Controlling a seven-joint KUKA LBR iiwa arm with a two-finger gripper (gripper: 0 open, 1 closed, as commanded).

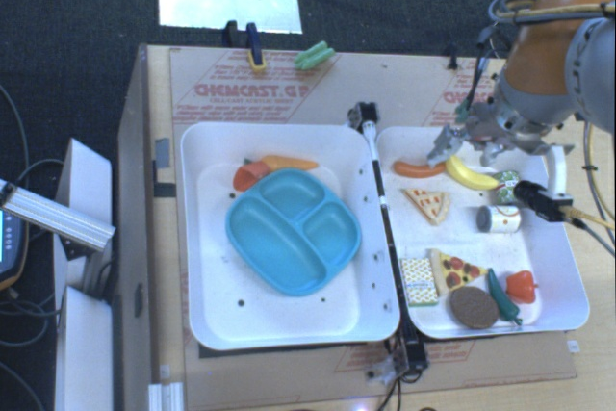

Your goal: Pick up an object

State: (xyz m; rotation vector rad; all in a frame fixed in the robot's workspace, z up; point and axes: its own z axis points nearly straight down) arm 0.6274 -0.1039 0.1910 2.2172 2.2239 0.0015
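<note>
Hanging low over the far end of the right bin, the claw points down and toward the divider between the bins, its metal tips just above the toys; whether it is spread or pressed together cannot be told from this slant, and nothing is seen pinched in it. Directly beneath and slightly nearer the camera lies an orange hot dog, with a yellow banana just beside it on the arm's side, both close under the claw though contact cannot be made out. Nearer still sits a pizza slice, and to its right a small grey-and-white can on its side. Along the near end of that bin rest a green-checked cracker, a second pizza slice, a brown cookie, a dark green pepper and a red tomato. Well apart, in the left bin, a blue divided plate lies with a carrot at its far edge.
</note>
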